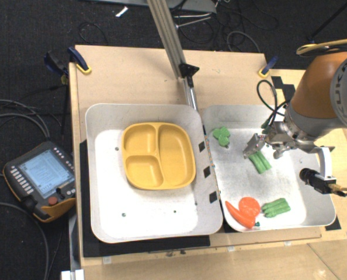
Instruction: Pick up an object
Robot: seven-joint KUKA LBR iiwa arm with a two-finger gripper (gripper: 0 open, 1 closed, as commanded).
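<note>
This is a robotics lab. A plywood worktop [138, 80] stands on dark carpet strewn with loose black cables [21, 121], with clamps [77, 60] gripping its corners. A robot teach pendant [42, 179] with a lit screen lies on the floor beside it.

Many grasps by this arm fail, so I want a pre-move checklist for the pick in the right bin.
1. Gripper over the right bin: ok.
2. Green piece directly beneath the gripper: ok.
3. Piece held between the fingers: cannot tell.
4. Neighbours apart from target: small green piece, orange piece, green block: ok.
5. Yellow divided plate away in the left bin: ok.
</note>
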